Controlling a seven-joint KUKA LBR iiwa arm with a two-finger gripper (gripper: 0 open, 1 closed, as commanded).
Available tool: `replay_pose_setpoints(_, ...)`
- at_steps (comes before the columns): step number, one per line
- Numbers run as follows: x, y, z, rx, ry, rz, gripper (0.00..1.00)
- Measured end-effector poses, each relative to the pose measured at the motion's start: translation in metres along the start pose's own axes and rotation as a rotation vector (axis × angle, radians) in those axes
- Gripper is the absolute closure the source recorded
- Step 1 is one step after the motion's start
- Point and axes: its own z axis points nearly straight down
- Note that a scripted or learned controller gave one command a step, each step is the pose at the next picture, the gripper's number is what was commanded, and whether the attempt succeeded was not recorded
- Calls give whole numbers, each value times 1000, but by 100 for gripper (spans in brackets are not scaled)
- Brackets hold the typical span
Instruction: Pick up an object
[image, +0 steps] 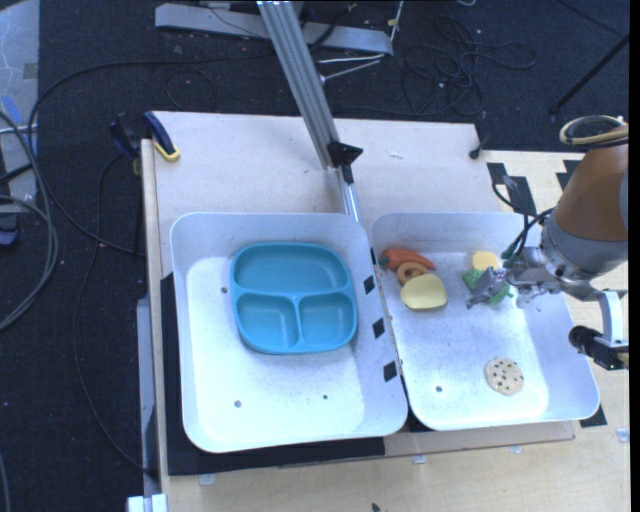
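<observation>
Dark floor with loose black cables (70, 215) runs round a pale wooden bench (250, 165), and we see two shallow white bins on it side by side

Left bin (270, 405) holds a blue divided plate (295, 298) with three compartments, sitting in the upper middle of the bin, nothing on it

Right bin (450, 385) holds the small loose objects:
- orange carrot-like piece (408, 262) near the bin's upper left, just above a yellow rounded piece (424, 292); we think they touch or nearly touch
- small yellow item (484, 261) further right, near the arm's tip
- green item (503, 293) right at the arm's tip, partly hidden by it, shape unclear
- round cookie (504, 376) with dark chips, lying alone in the lower right part of the bin, well apart from the rest

Grey arm with its orange band (595, 195) comes in from the right edge, wrist low over the right bin. The gripper (488, 288) sits down among the green item and the small yellow item, to the right of the yellow rounded piece. It's small and blurred against the clutter, so we cannot tell whether it's spread or closed, or whether anything is actually caught in it

Slanted metal pole (305, 90) crosses from the top down to the gap between the bins. A blue and yellow clamp (158, 138) sits at the bench's upper left corner
</observation>
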Motion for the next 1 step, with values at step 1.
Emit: replay_pose_setpoints(1,1,-4,44,0,0,0,0)
